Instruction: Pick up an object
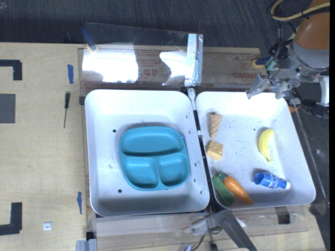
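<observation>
Hovering over the right bin's (309,187) far corner, the gripper (272,88) is seen — grip state cannot be told; no writing can be read.

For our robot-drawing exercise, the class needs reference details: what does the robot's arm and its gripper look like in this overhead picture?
The arm has a rounded grey body with a broad orange band above the wrist. A yellowish cable loops beside it at the top, and thin dark wires with small blue and yellow fittings run down to the wrist. The gripper is a small cluster of pale grey metal parts, too small to make out further.
</observation>
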`<state>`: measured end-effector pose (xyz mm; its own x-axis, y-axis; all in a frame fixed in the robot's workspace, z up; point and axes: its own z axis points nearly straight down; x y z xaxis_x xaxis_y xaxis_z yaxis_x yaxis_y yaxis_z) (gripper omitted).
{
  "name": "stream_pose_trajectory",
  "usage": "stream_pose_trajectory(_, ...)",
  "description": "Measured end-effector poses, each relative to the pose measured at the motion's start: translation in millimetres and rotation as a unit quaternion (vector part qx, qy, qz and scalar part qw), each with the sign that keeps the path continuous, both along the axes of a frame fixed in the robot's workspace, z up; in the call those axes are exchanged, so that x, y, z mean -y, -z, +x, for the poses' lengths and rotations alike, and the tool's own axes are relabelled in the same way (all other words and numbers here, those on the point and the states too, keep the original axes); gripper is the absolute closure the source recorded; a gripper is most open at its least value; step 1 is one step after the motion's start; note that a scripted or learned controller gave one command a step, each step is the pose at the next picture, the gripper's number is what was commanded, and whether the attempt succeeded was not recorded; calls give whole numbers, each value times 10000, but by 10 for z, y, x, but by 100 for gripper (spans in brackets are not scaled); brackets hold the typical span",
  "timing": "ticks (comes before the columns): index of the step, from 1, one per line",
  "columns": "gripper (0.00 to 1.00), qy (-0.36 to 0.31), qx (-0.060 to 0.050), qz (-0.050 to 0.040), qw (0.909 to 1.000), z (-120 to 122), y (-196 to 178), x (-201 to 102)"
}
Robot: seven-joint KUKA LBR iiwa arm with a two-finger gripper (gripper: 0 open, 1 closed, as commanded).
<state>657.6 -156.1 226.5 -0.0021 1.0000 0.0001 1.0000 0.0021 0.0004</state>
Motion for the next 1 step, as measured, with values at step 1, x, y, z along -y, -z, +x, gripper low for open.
stream_pose_trajectory(1, 0, -177, 4, 1, 9998, -479, 1309, 445)
